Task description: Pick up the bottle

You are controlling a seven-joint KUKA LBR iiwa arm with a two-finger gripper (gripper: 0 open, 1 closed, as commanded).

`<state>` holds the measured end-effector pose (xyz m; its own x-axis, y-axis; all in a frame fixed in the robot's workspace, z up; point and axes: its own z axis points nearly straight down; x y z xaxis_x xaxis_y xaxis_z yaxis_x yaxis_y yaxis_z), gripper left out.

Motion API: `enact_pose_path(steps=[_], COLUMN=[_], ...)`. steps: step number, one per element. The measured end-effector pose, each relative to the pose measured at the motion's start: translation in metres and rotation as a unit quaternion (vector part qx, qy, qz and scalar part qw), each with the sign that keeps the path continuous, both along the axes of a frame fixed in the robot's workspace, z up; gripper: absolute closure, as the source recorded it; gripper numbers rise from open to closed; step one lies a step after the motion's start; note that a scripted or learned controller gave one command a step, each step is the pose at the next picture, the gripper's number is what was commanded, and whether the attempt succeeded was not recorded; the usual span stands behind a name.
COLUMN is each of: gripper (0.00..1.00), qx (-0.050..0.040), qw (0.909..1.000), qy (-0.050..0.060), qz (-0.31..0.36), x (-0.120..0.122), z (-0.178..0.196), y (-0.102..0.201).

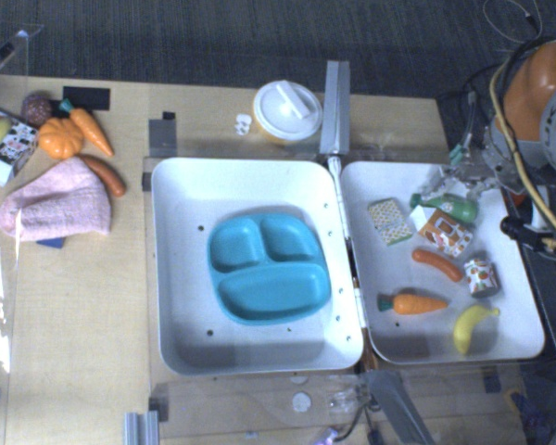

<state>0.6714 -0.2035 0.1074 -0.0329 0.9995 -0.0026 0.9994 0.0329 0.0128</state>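
Observation:
The bottle [456,209] is green and lies on its side at the far end of the right bin [528,341], with its paler end pointing left. My gripper [461,176] hangs directly over it from the upper right, its metal tip just at the bottle's far edge. The grey arm with its orange band [536,86] rises behind, outside the bin's far right corner. The bottle looks to be resting on the bin floor, against an orange-and-white box [445,234].
The right bin also holds a patterned packet [390,221], a sausage [437,264], a small printed box [481,277], a carrot [413,303] and a banana [473,328]. A blue divided plate [270,267] lies in the left bin [176,341]. Cables hang by the arm.

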Motion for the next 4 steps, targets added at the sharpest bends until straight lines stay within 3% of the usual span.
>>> enact_pose_path(steps=[1, 2, 3, 4], gripper=[0.0, 1.0, 1.0, 1.0], qx=[0.0028, 0.0006, -0.0106, -0.0028], qw=[0.9985, 0.9983, 0.9807, 0.9996], qy=[0.005, -0.009, -0.016, -0.005], qz=[0.055, 0.058, 0.195, 0.027], x=[0.002, 0.009, -0.046, -0.025], z=[-0.005, 0.009, -0.001, -0.012], y=[-0.001, 0.002, -0.004, -0.003])
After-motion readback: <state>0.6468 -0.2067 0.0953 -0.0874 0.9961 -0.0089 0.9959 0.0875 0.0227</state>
